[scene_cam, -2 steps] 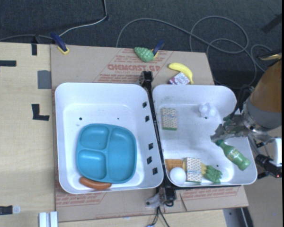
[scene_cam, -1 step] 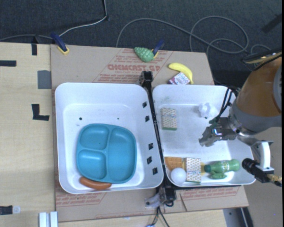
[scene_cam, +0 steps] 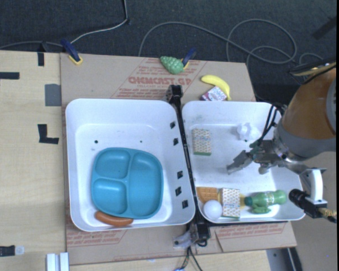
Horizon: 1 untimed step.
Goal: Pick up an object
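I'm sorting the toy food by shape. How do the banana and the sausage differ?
The banana is yellow; the sausage is orange-red. The banana lies on the cardboard outside the bins, behind the right bin; the sausage lies in the left bin, against the front edge of the blue tray. Both are small, elongated and slightly curved.

The arm [scene_cam: 311, 117] is cut off at the right edge, the print on the packet [scene_cam: 201, 141] and on the wrapper [scene_cam: 214, 95] beside the banana [scene_cam: 217, 84] is too small to read, and the plate [scene_cam: 127, 183] hides part of the sausage [scene_cam: 113, 219].
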Tool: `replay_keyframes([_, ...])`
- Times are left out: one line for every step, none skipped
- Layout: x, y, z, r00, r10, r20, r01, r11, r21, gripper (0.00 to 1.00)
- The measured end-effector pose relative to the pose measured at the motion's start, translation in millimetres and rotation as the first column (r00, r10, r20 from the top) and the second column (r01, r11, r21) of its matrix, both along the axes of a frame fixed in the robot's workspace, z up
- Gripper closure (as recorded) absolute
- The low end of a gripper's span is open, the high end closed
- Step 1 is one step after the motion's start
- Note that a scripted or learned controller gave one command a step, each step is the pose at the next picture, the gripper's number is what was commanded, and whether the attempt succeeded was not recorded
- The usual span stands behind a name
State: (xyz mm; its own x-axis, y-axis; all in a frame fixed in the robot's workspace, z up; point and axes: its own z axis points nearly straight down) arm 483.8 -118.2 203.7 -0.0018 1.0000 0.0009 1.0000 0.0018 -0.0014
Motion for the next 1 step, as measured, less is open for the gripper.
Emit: replay_keyframes([-1.2,-73.7,-32.5,1.000,-0.003,-0.002,0.003,1.000,-0.002,0.00])
